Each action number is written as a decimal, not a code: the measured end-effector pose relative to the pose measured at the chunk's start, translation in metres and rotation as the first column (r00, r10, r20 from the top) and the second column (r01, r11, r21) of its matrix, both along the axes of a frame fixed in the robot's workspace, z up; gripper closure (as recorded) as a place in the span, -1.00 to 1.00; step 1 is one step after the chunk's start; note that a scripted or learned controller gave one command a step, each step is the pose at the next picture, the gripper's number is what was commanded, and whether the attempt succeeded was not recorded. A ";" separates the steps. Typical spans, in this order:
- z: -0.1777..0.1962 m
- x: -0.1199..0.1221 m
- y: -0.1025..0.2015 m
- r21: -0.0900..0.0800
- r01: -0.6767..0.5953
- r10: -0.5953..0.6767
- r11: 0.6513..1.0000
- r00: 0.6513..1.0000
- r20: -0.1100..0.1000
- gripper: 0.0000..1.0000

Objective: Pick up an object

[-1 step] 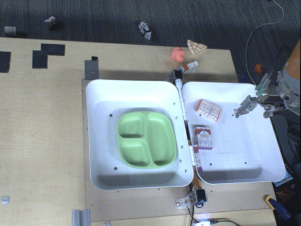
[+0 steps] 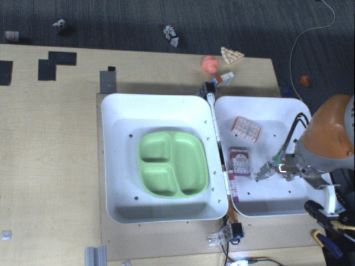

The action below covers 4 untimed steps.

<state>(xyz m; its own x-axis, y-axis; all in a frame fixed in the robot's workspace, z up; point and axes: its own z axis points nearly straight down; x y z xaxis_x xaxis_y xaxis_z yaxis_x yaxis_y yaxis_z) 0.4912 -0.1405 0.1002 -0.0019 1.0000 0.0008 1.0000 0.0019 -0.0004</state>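
Note:
Two small packets lie in the right bin (image 2: 260,107): a pale one with a red grid pattern (image 2: 246,128) toward the back, and a red and white one (image 2: 239,162) against the left wall. My gripper (image 2: 267,170) hangs low over the bin floor, just right of the red and white packet and a little apart from it. Its fingers point left and nothing shows between them. The orange band of the arm (image 2: 331,129) fills the bin's right side.
The left bin (image 2: 116,148) holds a green divided tray (image 2: 171,162). On the bench behind the bins lie a pink ball (image 2: 209,64), a wedge-shaped item (image 2: 232,55) and a small tube (image 2: 224,79). Cables and clips sit at the front edge (image 2: 227,236).

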 end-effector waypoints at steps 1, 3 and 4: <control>0.011 0.002 0.000 -0.001 -0.001 0.001 1.000 1.000 0.007 1.00; 0.057 0.091 -0.018 -0.003 -0.001 0.001 1.000 1.000 0.003 1.00; 0.062 0.132 -0.065 -0.002 -0.001 0.001 1.000 1.000 0.005 1.00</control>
